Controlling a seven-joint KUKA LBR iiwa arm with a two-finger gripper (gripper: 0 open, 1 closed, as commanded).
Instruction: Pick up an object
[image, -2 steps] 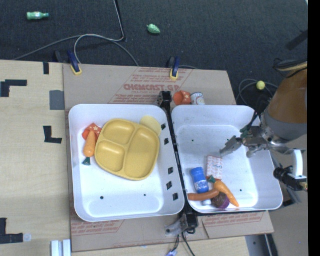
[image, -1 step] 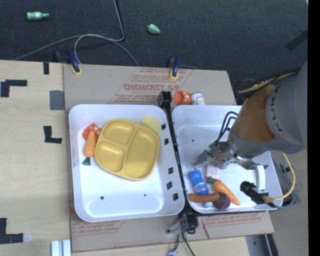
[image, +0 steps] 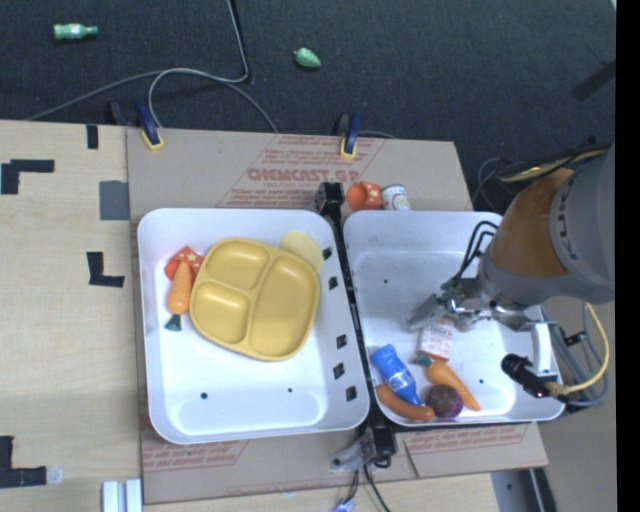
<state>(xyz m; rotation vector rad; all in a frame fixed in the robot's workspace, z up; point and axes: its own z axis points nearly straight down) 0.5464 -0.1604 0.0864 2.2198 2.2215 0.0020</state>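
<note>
Two shallow white bins sit side by side on a cardboard-covered bench. In the left bin (image: 165, 400), a yellow divided plate (image: 255, 297) lies near the back half, tilted slightly, with a toy carrot (image: 179, 288) tucked against the bin's left wall. In the right bin (image: 400, 240), small objects crowd the front edge — a blue bottle (image: 393, 370), a brown sausage-like piece (image: 405, 405), a purple item (image: 445, 402) and an orange carrot (image: 452, 383). Just behind them lies a small pink-and-white packet (image: 436, 342), the likely target. The gripper (image: 445, 308) hangs low over the bin's middle, just behind the packet; whether it is open or closed cannot be told. Nothing appears held yet.
</note>
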